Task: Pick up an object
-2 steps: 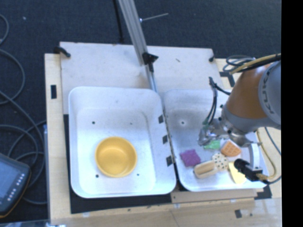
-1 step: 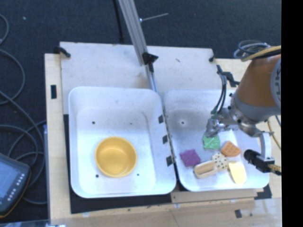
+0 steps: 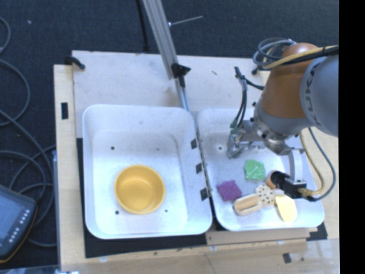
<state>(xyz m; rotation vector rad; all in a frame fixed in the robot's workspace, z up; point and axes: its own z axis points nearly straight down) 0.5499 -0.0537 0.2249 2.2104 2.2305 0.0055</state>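
The right bin (image 3: 219, 127) holds a green crumpled piece (image 3: 254, 169), a purple piece (image 3: 228, 190), a tan block with a dotted white cube on it (image 3: 255, 201) and a yellow piece (image 3: 286, 209). My gripper (image 3: 234, 149) hangs over the upper middle of that bin, just up and left of the green piece. Nothing shows between its fingers. A yellow bowl (image 3: 140, 188) sits in the left bin (image 3: 114, 124), near its front.
A slanted metal pole (image 3: 163, 36) rises from the bench behind the seam between the bins. The arm's orange band (image 3: 285, 87) and grey body overhang the right bin's far right side. Cables trail on the dark floor at left.
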